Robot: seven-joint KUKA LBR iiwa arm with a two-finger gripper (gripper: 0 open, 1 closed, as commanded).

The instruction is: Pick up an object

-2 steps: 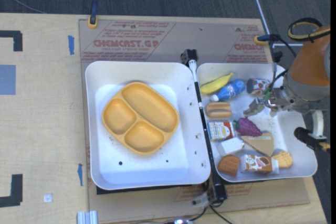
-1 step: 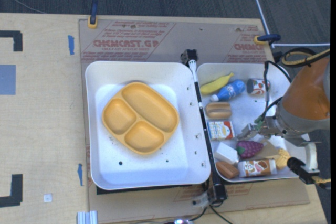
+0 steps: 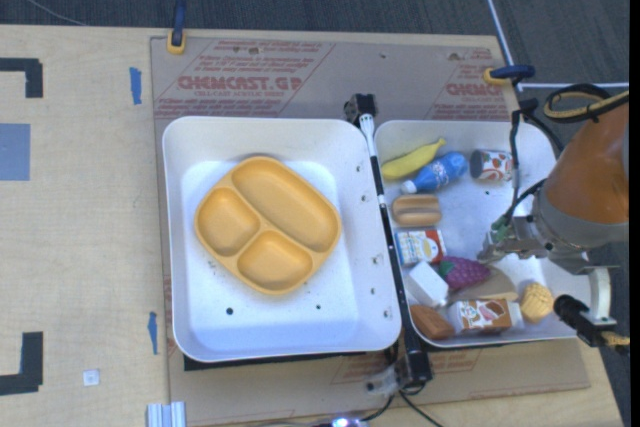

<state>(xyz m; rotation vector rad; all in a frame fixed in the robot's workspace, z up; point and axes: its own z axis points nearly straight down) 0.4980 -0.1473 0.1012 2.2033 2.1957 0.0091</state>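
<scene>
The right bin (image 3: 455,130) holds several toy foods. Along its far side lie a yellow banana (image 3: 412,158), a blue bottle (image 3: 438,173) and a small can (image 3: 490,165). A hot dog (image 3: 417,210), a red-and-white carton (image 3: 418,245) and a white block (image 3: 427,283) line its left side. Purple grapes (image 3: 465,271) lie in the middle, with a labelled bottle (image 3: 485,315) and a yellow round piece (image 3: 537,300) at the near side. My gripper (image 3: 503,242) hangs over the bin's right half, just right of the grapes, with nothing visibly held.
The left bin (image 3: 190,315) holds a yellow divided plate (image 3: 266,223). A black clamp (image 3: 360,107) sits at the far end of the rim between the bins. The arm's orange band (image 3: 595,175) and cables cover the right bin's right edge.
</scene>
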